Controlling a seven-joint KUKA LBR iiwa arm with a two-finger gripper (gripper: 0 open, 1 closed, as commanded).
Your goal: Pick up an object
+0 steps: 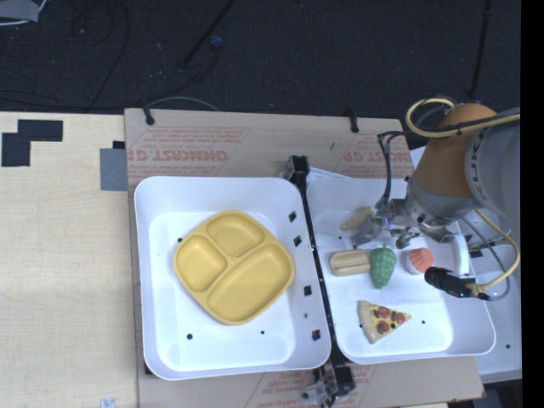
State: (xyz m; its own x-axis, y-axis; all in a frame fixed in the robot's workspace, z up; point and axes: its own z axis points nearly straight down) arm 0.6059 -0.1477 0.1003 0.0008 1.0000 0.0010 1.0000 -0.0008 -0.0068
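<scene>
**Arm hanging over the right bin, no object taken yet**

On the left, the shallow white plastic bin [161, 228] is lying on the desk and is carrying a yellow plastic plate with three compartments [235, 266]. Just beside it, past the black divider, the second white bin [476, 334] is holding the small toys.

Going on to the right, a tan toy hot dog bun [350, 263] is lying flat near the middle of this bin, and a green knobbly toy vegetable [382, 267] is touching its right end. Below them, well apart, a flat triangular toy pizza slice [382, 320] is lying alone. A small round red and white toy [418, 261] is resting just right of the green one.

The hand [384, 224] is hanging directly above the green vegetable and the bun, and I cannot tell how it is set.

I am judging the green vegetable the likely target. It is probably light, stiff plastic, and its bumpy skin should be giving good friction. Taking it across its narrow width seems best, though the touching bun may be disturbing the grasp.
</scene>
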